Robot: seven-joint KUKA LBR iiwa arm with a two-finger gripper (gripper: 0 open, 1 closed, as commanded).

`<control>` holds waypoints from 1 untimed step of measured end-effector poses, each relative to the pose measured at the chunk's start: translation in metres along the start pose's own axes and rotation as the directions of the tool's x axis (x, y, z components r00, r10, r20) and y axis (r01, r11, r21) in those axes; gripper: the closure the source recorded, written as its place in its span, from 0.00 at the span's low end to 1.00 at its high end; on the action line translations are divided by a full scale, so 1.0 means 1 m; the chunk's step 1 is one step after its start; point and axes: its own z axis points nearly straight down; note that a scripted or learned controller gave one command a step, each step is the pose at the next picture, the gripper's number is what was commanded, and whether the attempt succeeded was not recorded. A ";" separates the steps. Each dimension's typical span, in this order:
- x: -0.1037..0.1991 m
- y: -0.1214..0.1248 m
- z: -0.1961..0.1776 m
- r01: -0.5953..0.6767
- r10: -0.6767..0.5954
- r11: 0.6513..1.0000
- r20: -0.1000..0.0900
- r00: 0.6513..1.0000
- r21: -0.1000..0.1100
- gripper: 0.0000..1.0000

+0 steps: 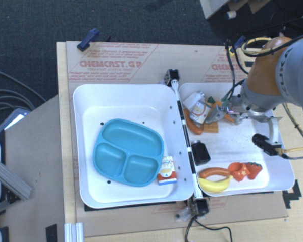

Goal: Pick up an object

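My gripper [218, 113] reaches in from the right, low over the back of the right bin [278, 180]. Its tip sits beside a white can with an orange label [194, 104] and just above a flat orange piece [208, 128]. Whether it touches either one is unclear. A small black block [200, 153] lies by the divider. Along the front of that bin are a yellow banana [214, 185], a red-orange sausage [213, 173] and a red pepper [245, 170].
The left bin [86, 110] holds a blue divided plate [128, 151] and a small white and red carton [166, 169] at the plate's front right corner. A dark divider rail [183, 130] runs between the bins. Cardboard lies under both.
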 end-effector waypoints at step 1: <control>0.001 0.001 -0.010 0.000 0.000 1.000 -0.002 1.000 -0.001 1.00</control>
